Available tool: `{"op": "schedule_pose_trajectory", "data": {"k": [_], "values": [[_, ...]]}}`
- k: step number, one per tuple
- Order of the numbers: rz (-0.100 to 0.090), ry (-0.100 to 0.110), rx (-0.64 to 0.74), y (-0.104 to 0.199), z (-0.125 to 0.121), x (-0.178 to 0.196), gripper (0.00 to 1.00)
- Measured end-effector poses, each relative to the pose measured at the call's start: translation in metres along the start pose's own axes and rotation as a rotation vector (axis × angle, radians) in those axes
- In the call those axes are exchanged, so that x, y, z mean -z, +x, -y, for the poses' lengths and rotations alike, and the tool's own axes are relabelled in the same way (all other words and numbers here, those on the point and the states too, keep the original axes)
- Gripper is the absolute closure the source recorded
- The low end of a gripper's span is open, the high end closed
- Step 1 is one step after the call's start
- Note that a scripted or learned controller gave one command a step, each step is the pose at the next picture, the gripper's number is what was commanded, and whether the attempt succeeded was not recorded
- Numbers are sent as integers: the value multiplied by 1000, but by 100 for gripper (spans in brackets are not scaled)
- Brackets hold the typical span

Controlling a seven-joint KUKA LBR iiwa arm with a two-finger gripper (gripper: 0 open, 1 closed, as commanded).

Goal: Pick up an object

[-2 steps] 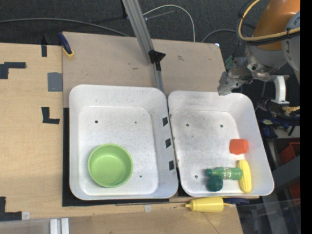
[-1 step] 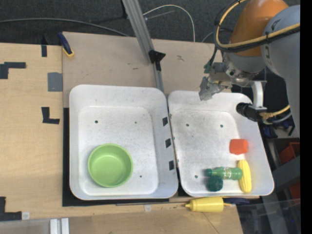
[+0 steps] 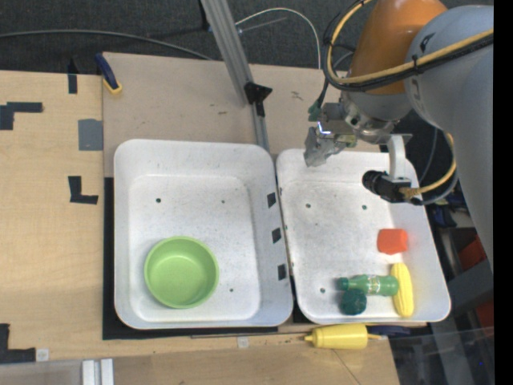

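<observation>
My gripper (image 3: 319, 152) hangs over the far left corner of the right bin (image 3: 321, 215), with nothing seen between its fingers. Near the bin's front right lie an orange block (image 3: 392, 241), a yellow banana-shaped piece (image 3: 402, 288) and a green bottle (image 3: 365, 286) with a dark teal cap end (image 3: 351, 301). These objects sit well to the front right of the gripper. A green bowl (image 3: 181, 272) rests in the front of the left bin (image 3: 144, 175).
A yellow mustard-like bottle (image 3: 340, 337) lies on the bench just outside the right bin's front rim. A grey metal pole (image 3: 228, 38) slants up from between the bins at the back. Cables loop around the arm's wrist.
</observation>
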State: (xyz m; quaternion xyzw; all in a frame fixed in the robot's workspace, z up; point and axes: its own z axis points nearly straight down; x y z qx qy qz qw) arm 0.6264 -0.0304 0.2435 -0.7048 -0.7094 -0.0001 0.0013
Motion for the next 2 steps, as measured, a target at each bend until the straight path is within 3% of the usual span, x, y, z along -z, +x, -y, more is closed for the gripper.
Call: {"op": "schedule_pose_trajectory", "data": {"k": [2], "values": [[1,2,0,107,37,-12,100]]}}
